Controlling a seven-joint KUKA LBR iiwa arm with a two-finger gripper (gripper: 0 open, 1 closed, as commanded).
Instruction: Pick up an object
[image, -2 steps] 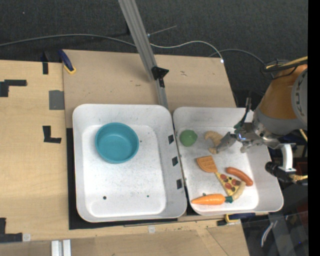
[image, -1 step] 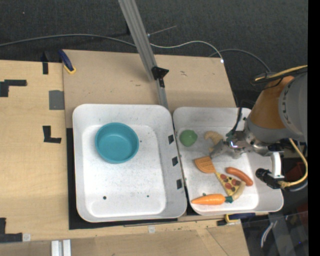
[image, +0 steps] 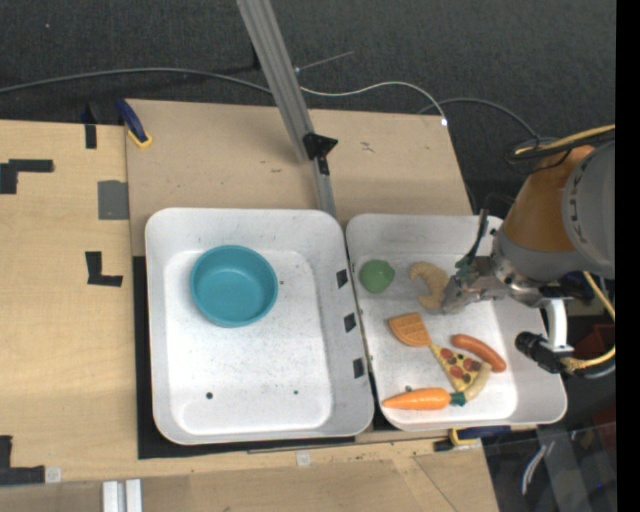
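Note:
The right bin (image: 400, 232) holds a green ball (image: 376, 276), a tan croissant-shaped piece (image: 430, 280), an orange wedge (image: 408, 328), a pizza slice (image: 462, 368), a red sausage (image: 479, 351) and a carrot (image: 417, 400). My gripper (image: 456, 297) hangs low over the right bin, just right of the tan piece and touching or nearly touching its lower end. Its dark fingers point down and left. Whether anything sits between them is hidden.
The left bin (image: 170, 300) holds a teal bowl (image: 234, 285). A grey metal pole (image: 285, 85) slants up from the bench behind the bins. Cables run across the dark floor at the top and beside the arm on the right.

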